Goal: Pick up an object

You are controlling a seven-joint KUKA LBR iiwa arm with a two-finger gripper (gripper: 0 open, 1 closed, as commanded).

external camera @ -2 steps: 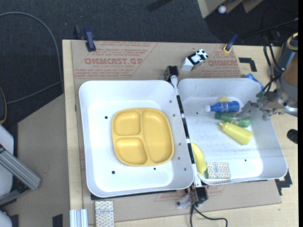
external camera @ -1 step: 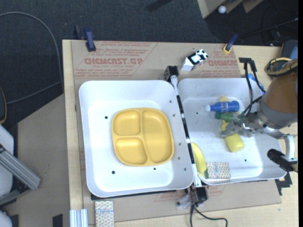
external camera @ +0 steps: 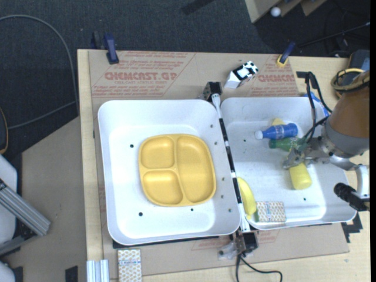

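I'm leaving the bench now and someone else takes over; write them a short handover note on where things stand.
Gripper: low in the right bin, among the objects; whether it is open or shut can't be told, and no hold is confirmed.
Right bin: blue bottle with a green object just below it, yellow cylinder next to the gripper, banana at the left wall, patterned packet at the front.
Left bin: yellow divided plate.
Done: arm has reached into the right bin.
Left: grasp one object and lift it.
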